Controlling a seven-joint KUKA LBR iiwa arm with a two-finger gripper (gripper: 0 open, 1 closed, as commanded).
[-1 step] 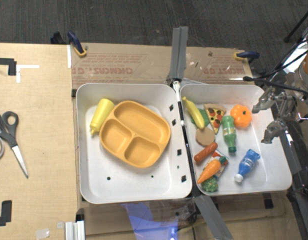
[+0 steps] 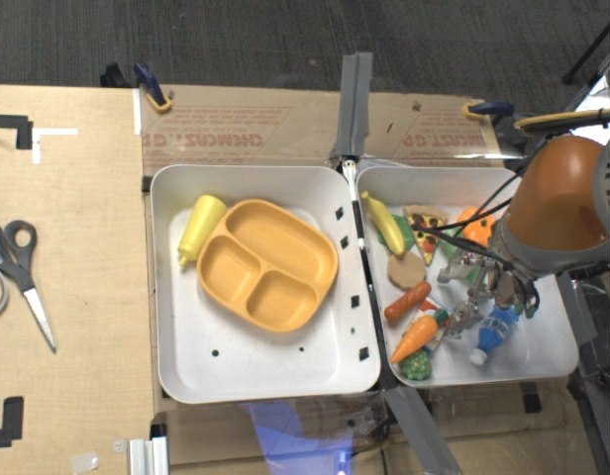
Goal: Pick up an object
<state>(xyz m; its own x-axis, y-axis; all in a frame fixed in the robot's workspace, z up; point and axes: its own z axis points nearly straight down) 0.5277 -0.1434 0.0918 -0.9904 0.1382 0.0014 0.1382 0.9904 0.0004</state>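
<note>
Right bin [image 2: 553,359]: toy food heaped at its left side — carrot [image 2: 414,335], sausage [image 2: 406,302], banana [image 2: 387,224], broccoli [image 2: 417,366], pizza slice [image 2: 425,223]. Blue bottle [image 2: 493,332] lies just beside the gripper [image 2: 470,310]. Gripper low over the bin's middle; jaw state cannot be told. Left bin [image 2: 246,379]: orange divided tray [image 2: 265,263], yellow bottle [image 2: 201,228] touching its left edge. Scissors [image 2: 26,275] on the bench, well apart.

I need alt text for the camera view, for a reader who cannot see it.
The gripper hangs low over the right bin, among toy foods: a carrot, a sausage and a banana. The left bin holds a yellow divided tray.
</note>
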